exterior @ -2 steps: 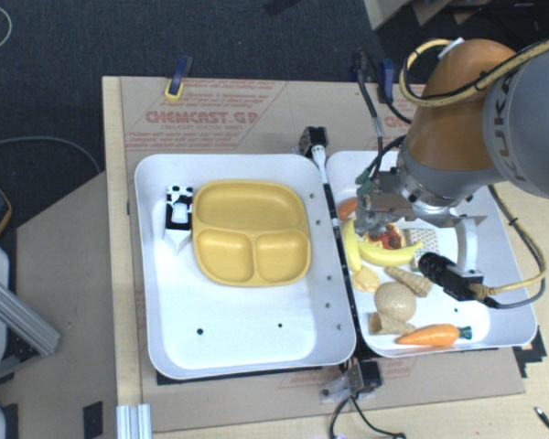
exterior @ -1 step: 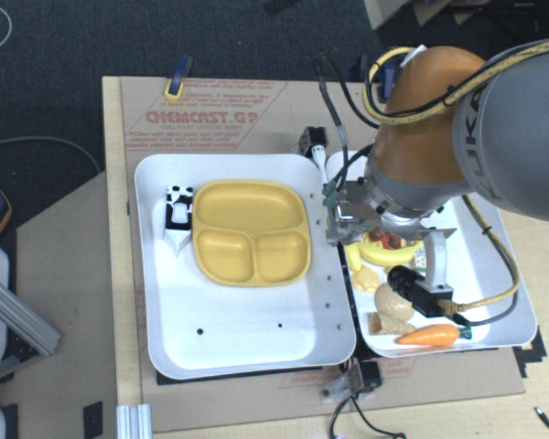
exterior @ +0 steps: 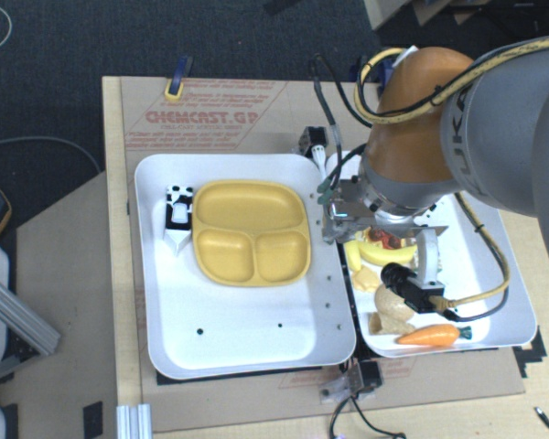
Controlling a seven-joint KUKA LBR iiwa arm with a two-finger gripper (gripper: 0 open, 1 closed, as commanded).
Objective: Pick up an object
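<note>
Hovering hand (exterior: 384,245) above banana (exterior: 377,253) (right bin (exterior: 494,273)).

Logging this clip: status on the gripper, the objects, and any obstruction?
Gripper low over right bin, above the banana; grasp unconfirmed. Carrot loose at near edge. Yellow divided plate in left bin, well clear.

Left of the gripper (exterior: 382,236), a divided plate (exterior: 252,230) lies in the left bin (exterior: 247,337); a carrot (exterior: 429,336) lies just before the gripper.
</note>
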